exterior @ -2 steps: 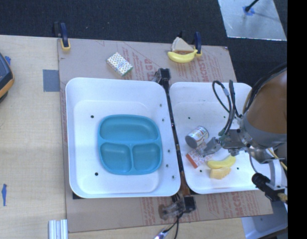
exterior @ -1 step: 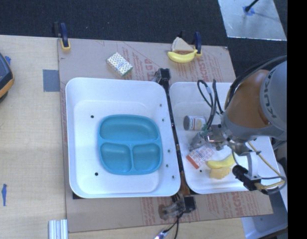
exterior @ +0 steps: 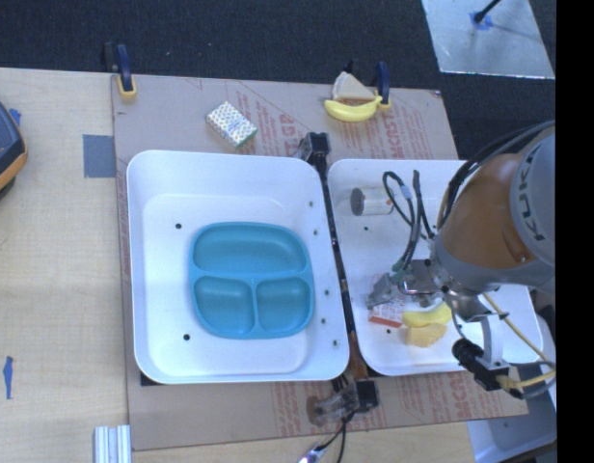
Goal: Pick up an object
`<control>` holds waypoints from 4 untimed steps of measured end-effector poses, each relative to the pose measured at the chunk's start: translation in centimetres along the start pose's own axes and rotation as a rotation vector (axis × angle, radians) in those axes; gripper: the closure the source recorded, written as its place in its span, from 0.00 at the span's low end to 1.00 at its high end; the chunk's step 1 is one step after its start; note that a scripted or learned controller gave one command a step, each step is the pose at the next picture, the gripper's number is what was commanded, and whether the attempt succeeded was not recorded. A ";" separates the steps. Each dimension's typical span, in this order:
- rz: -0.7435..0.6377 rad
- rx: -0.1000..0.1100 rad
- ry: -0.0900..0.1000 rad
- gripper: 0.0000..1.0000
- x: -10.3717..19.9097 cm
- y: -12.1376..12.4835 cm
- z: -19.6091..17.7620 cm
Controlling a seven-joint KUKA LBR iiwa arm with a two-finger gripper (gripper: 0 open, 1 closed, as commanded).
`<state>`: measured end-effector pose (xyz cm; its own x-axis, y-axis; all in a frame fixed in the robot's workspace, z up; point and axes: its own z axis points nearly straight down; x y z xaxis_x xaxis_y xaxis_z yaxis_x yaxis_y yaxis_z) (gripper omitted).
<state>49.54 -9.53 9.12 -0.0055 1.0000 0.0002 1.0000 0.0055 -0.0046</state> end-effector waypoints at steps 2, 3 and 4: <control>0.002 -0.004 -0.001 0.00 -11.7 14.4 -0.2; 0.000 -0.005 0.000 0.00 -3.5 8.8 -14.0; 0.002 0.000 -0.001 0.00 -8.6 5.5 -8.9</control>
